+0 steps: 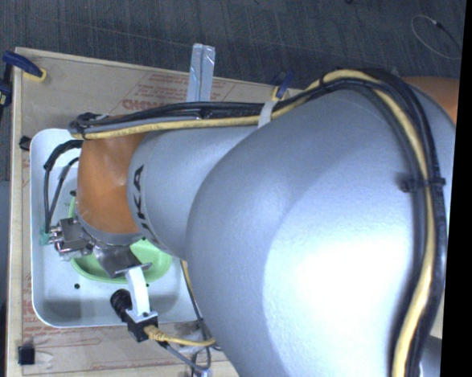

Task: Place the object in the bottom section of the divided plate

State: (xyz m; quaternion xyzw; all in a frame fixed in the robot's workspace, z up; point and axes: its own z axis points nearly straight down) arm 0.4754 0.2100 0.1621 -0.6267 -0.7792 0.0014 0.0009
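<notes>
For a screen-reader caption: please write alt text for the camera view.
A large grey arm with an orange band reaches from the right over a white bin, covering most of a green plate inside it. The bin sits on a wooden bench.

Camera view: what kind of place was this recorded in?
Probably a robotics lab test bench: a large grey arm with cable bundles reaches over a white bin holding a green plate, on a wooden board with clamps.
</notes>
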